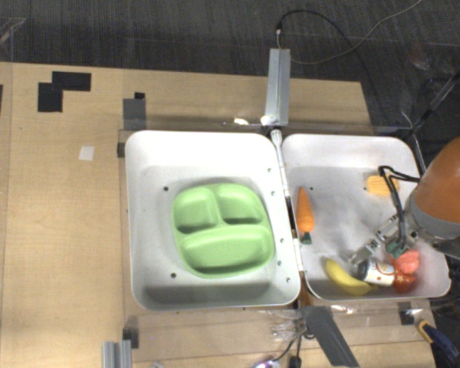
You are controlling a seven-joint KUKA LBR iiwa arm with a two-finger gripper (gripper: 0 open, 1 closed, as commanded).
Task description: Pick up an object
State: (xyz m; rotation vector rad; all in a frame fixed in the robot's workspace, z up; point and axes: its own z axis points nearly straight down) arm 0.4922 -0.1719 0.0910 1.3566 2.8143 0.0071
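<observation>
Dark carpet lies behind a pale wooden surface (pixel 54 228) that carries two shallow white bins side by side. A green divided tray (pixel 223 228) sits alone in the left bin (pixel 146 205). Several small items lie in the right bin (pixel 333 159): a carrot (pixel 305 211) close to the dividing wall, a small yellow-orange piece (pixel 379 185) toward the far right corner, a banana (pixel 347 277) along the near wall, and a red item (pixel 406 263) just beside it to the right. The arm (pixel 448 194) reaches in from the right, its orange band over the bin's right edge, and the pincer (pixel 366 259) is down low at the near right corner, just above or touching the banana's upper end. Whether the pincer is open, closed or gripping anything cannot be told; the metal parts merge with a white-and-red object beneath them. Judged from this, the task is at the reach or grasp stage: no object is seen lifted, and every item appears to rest on the bin floor, so securing a hold and raising it remain. The arm's bulk hides part of the right wall, the red item's outline is blurred, and its identity cannot be made out.
</observation>
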